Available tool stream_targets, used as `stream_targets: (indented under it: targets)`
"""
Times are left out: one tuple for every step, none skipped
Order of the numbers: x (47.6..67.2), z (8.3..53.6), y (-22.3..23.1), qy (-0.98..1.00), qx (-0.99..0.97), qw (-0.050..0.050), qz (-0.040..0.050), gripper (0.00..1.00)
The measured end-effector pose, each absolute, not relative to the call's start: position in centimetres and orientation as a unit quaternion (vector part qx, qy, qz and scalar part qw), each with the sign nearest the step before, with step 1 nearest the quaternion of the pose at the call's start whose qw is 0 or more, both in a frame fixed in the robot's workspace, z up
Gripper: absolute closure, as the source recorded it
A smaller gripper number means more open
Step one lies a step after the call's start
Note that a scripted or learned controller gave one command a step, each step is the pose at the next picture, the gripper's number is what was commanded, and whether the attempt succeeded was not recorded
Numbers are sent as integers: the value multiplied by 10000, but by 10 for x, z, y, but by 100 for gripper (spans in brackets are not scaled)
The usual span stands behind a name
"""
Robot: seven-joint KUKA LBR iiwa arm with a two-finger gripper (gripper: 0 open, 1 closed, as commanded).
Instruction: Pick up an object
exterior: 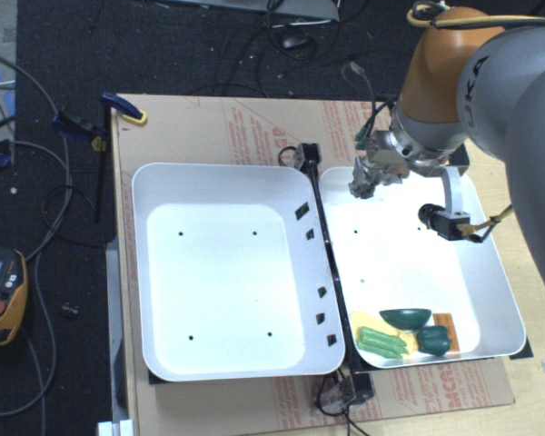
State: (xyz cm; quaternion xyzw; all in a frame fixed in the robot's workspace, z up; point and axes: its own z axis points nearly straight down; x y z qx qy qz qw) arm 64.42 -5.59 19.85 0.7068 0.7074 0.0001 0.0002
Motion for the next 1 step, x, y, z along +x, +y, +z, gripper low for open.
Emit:
stream_targets:
  targets:
    - [627,316,80,7113,7029,21,51,100]
